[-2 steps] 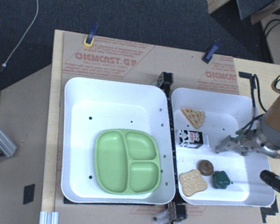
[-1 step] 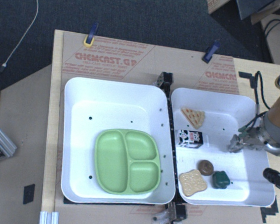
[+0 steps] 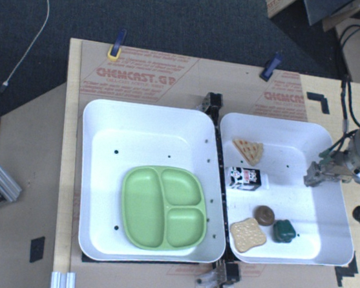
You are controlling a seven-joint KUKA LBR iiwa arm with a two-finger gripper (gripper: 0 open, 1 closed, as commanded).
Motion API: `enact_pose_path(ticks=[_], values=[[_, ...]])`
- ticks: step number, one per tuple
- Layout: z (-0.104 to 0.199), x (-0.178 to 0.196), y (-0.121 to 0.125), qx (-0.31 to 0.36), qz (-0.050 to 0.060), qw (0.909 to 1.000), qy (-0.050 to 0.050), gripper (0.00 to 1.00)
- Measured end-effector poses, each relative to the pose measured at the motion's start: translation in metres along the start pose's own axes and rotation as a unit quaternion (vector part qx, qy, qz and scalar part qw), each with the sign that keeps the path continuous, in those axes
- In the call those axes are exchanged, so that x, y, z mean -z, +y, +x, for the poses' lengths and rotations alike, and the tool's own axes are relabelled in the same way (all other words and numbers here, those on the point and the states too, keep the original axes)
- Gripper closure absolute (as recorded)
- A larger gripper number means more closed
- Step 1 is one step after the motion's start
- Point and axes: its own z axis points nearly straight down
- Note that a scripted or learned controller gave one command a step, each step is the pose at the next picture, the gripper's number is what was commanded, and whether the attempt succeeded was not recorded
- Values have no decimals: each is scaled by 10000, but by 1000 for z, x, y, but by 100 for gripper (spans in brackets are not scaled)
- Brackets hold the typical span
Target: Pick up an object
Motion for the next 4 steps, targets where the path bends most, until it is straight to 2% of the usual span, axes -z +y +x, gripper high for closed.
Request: enact_pose_path(ticks=[1, 2, 3, 4], values=[[-3, 57, -8, -5, -3, 10000, -4, 100], [-3, 83, -6, -2, 9, 10000, 1, 100], [48, 74, -15, 18, 43, 10000, 29, 100], [106, 70, -10, -4, 41, 10000, 21, 100]])
